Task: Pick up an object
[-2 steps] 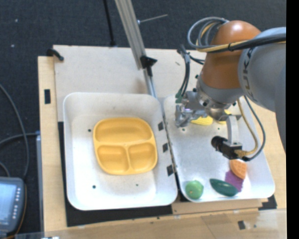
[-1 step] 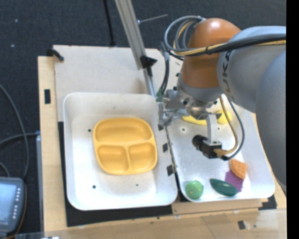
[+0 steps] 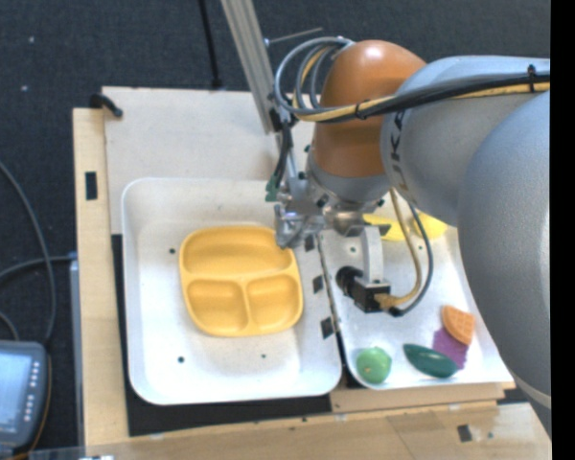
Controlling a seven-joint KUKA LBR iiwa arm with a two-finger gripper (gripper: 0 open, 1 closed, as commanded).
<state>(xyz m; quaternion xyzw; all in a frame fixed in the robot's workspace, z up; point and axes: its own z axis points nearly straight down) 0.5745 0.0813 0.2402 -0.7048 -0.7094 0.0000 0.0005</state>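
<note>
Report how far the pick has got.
Done: nothing lifted that I can see. The yellow tray lies flat in the left bin; the green ball, dark green piece, purple piece and orange piece lie in the right bin. In hand: the arm hangs over the bins' divide. Left: grasp and lift.

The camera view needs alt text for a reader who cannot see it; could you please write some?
A grey robot arm reaches in from the right over two white bins. The left bin holds a yellow divided tray; the right bin holds small green, dark green, purple and orange items.
</note>
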